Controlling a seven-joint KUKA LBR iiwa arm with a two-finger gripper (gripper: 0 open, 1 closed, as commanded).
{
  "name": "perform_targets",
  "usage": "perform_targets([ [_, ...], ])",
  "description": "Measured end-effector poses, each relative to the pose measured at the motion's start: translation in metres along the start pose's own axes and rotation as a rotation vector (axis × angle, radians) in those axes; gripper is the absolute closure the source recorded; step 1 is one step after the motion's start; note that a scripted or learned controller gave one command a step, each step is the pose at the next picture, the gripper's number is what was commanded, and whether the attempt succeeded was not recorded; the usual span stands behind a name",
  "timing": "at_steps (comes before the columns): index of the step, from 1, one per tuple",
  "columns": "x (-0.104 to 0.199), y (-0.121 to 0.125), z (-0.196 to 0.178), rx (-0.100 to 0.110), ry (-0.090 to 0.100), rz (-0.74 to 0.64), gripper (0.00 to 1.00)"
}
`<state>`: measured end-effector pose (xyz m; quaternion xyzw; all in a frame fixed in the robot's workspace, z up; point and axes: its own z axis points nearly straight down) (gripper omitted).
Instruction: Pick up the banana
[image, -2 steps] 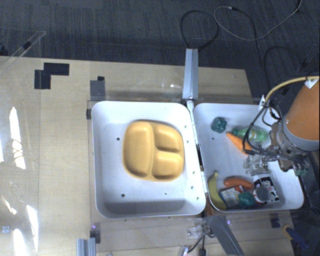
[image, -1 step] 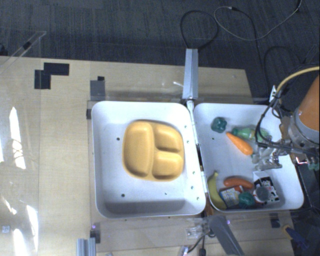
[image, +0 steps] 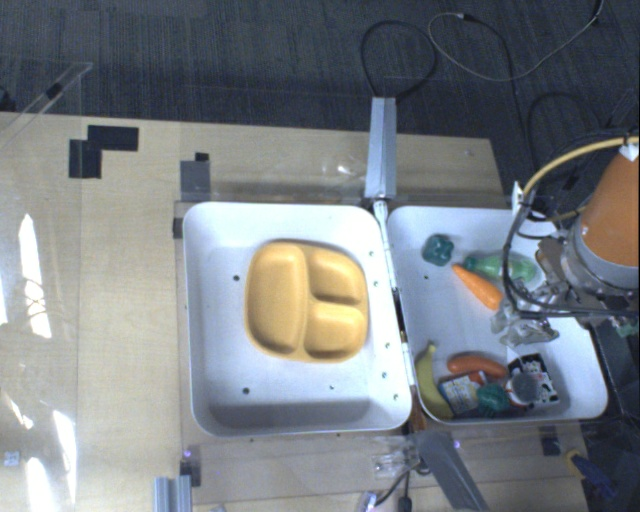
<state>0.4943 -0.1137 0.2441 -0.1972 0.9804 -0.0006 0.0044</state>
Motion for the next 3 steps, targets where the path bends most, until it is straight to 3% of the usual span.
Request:
perform_targets([
  [1,0.000,0.000,0.000,0.000,0.000,0.001,0.00],
  [2,-0.026,0.052,0.061,-0.006,0.003,-0.594,0.00],
  [3,-0.005,0.011,0.132,-0.004,0.002,-0.613,0.00],
])
